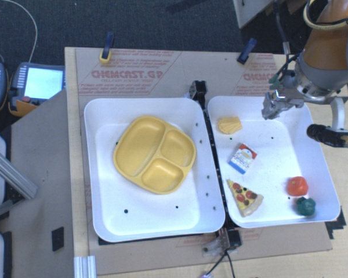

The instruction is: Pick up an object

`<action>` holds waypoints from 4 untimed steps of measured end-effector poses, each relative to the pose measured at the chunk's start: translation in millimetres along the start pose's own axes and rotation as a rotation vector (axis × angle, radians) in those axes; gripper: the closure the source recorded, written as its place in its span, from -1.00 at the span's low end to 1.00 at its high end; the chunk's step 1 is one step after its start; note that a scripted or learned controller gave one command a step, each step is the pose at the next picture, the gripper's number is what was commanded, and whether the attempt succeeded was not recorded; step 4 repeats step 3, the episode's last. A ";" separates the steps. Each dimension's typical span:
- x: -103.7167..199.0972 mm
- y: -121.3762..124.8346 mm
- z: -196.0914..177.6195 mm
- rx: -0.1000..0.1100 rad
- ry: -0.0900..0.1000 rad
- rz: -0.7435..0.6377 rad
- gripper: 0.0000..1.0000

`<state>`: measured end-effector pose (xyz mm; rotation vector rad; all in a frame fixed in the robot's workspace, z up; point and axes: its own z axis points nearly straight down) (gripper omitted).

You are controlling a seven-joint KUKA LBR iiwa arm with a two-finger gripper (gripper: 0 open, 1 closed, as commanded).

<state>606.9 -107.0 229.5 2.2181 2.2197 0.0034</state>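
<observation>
The right bin (322,155) holds a yellow chip-like piece (229,124) at its back left, a small red, white and blue carton (242,158) in the middle, a toy pizza slice (244,197) at the front left, and a red tomato (297,185) beside a dark green vegetable (305,206) at the front right. My gripper (272,106) hangs over the bin's back edge, above and right of the yellow piece. Nothing shows between its fingers.
The left bin (98,155) carries a yellow divided plate (155,154). Black clamps (198,89) sit between the bins at the back and at the front. A blue clip (246,50) and a yellow-blue clip (107,47) hold the cardboard's back edge.
</observation>
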 end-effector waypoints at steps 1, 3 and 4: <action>51.1 -16.1 10.5 0.007 0.002 -0.002 1.00; 150.4 -51.0 15.5 0.007 0.002 -0.003 1.00; 150.4 -51.0 15.5 0.007 0.002 -0.003 1.00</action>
